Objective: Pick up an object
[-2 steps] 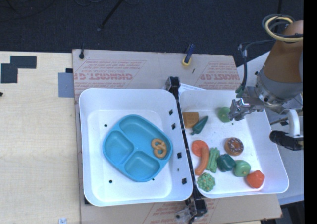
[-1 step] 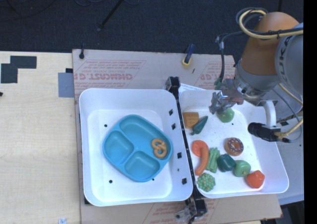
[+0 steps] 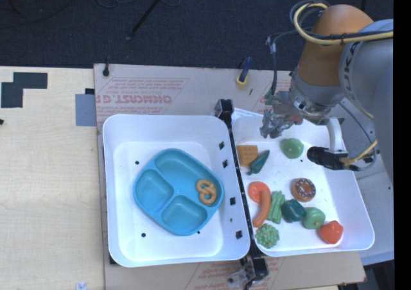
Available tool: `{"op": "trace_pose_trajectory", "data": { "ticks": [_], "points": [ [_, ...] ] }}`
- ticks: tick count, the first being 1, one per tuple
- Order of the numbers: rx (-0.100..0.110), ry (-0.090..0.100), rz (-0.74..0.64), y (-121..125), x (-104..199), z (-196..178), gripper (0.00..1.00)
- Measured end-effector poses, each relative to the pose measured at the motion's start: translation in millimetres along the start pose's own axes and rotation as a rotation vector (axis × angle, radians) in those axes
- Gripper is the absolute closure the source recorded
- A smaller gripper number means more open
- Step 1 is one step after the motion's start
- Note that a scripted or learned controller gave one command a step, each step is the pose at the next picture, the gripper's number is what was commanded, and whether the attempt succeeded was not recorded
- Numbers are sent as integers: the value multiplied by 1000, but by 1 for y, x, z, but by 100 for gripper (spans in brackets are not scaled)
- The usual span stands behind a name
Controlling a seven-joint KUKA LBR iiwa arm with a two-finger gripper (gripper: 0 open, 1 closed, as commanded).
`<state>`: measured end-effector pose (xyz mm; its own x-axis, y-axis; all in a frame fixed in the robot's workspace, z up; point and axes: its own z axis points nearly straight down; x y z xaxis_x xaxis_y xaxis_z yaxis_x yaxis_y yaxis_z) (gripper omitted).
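Taking the right bin (image 3: pixel 359 212) as landmark: an orange sausage-like piece (image 3: pixel 262 208) lies near its middle, long axis running from upper right to lower left, just beside a green stalk (image 3: pixel 276 206) lying nearly parallel. A doughnut (image 3: pixel 303 189) and a green ball (image 3: pixel 292 148) sit farther toward the bin's back. Left of it stands the second bin (image 3: pixel 119 186) with a blue divided plate (image 3: pixel 160 192) bearing a pretzel (image 3: pixel 206 191), both on the pale desk (image 3: pixel 45 186). The tool (image 3: pixel 272 129) hangs over the bin's back left; whether it is spread I cannot tell.
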<state>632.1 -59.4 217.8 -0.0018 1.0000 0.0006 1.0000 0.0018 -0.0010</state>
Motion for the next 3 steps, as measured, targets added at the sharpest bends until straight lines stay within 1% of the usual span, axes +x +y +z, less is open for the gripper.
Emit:
{"op": "trace_pose_trajectory", "data": {
  "ticks": [1, 2, 3],
  "points": [
    [1, 0, 2, -8, -4, -20, 100],
    [4, -1, -2, -5, 0, 2, 100],
    [1, -1, 0, -2, -4, 0, 100]
  ]
}}
